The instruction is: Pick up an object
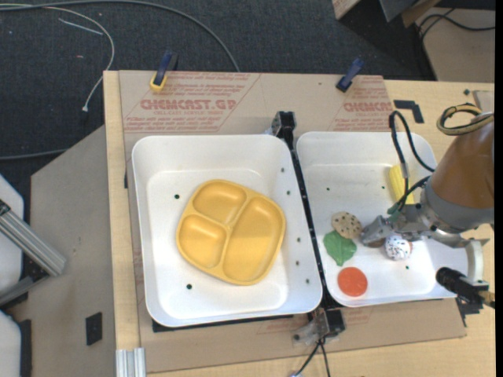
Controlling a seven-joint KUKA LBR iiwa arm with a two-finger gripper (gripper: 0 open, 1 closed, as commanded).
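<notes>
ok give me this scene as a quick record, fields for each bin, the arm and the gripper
left bin: holds a yellow divided plate with three compartments
right bin: holds a tan speckled piece, a green item, an orange-red disc, a white speckled ball and a yellow object
arm: reaches in from the right, over the right bin
gripper: low in the right bin, between the tan speckled piece and the white speckled ball
grasp: cannot tell

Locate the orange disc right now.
The orange disc lies in the right bin, near its front edge, just below the green piece.
</notes>
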